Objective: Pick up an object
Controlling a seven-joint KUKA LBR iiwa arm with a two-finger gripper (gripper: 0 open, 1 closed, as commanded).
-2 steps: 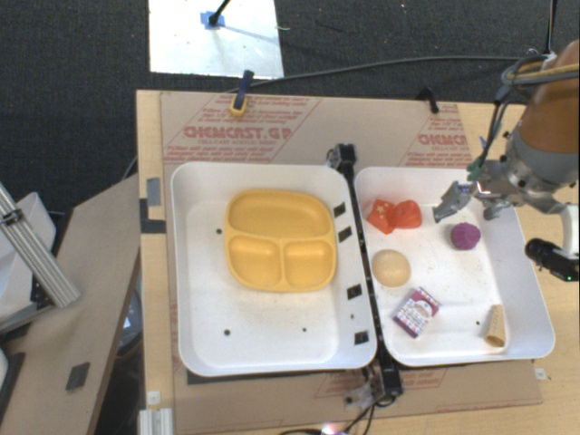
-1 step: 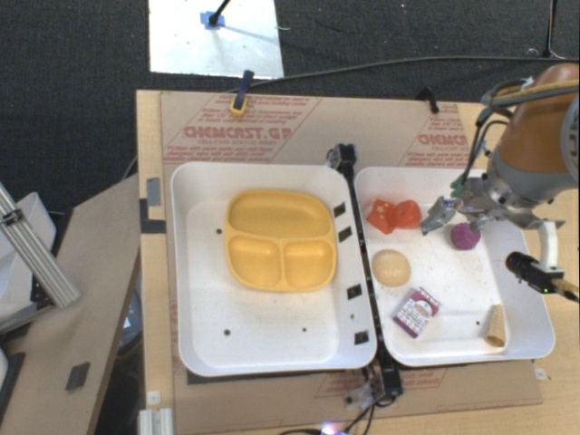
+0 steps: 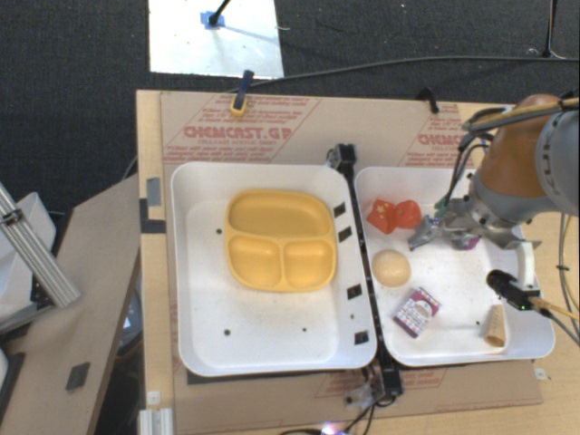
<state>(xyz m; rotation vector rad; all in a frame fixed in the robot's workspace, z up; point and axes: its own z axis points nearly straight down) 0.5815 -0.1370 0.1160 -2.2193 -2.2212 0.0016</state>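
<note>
From above, the arm (image 3: pixel 530 166) enters at the right edge, its gripper (image 3: pixel 433 231) low over the right bin (image 3: pixel 458 356), beside a red object (image 3: pixel 393 215); whether its fingers are spread I cannot tell. Below it lie a tan ball (image 3: pixel 391 267), a small packet (image 3: pixel 416 312) and a cone (image 3: pixel 495 325). The left bin (image 3: pixel 199 333) holds a yellow tray (image 3: pixel 278 240)

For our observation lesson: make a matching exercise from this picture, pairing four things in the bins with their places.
Things:
1. yellow tray
2. red object
3. beige ball
4. cone

Places:
A. right bin, near front right corner
B. left bin
C. right bin, far left part
D. right bin, left side, just in front of the red object

Pairs: 1-B, 2-C, 3-D, 4-A
</note>
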